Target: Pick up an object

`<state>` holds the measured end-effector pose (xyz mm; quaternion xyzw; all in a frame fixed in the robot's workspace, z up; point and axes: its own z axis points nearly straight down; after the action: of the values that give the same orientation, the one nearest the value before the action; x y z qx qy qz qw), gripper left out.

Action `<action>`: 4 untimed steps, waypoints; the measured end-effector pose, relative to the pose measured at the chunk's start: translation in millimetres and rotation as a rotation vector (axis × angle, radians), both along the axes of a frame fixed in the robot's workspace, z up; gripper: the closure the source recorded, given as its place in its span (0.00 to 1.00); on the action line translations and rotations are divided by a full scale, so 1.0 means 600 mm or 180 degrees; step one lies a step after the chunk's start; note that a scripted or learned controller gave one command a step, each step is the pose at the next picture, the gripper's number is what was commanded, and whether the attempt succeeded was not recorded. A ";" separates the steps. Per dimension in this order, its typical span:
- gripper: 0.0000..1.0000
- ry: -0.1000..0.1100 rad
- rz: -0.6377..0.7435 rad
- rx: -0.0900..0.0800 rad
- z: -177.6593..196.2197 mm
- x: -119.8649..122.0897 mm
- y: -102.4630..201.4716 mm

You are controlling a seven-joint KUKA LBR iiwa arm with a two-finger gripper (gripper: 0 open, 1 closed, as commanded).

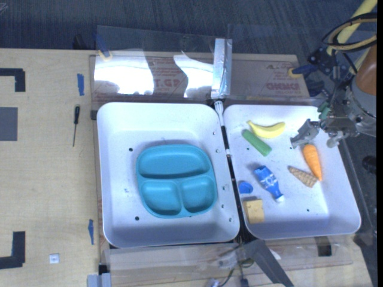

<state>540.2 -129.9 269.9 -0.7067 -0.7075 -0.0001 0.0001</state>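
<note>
Metal hand (318,135) with fingers spread above tapered orange carrot (312,160), curved yellow banana (267,128) nearby, glossy white bin (341,214)

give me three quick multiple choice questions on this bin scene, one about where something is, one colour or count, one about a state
1. Where does the divided tray lie?
A. left bin
B. right bin
C. bare bench

2. What colour is the banana?
A. red
B. yellow
C. black

3. How does the gripper stand to the carrot?
A. above its top end, carrot lying in the bin
B. lifting the carrot high over the left bin
C. pressed on the tray

Answers: 1 A, the blue tray sits in the left bin. 2 B, it is plainly yellow. 3 A, the carrot lies flat in the right bin.
</note>
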 end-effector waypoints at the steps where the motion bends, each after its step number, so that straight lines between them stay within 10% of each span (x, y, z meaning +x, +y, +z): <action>1: 0.00 0.0022 0.0450 0.0008 -0.148 -0.016 0.170; 3: 0.00 -0.0014 0.1229 -0.0004 -0.074 -0.026 0.175; 4: 0.00 0.0009 0.1538 0.0000 -0.144 -0.103 0.101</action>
<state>478.7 -69.6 183.4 -0.5169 -0.8560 0.0009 0.0012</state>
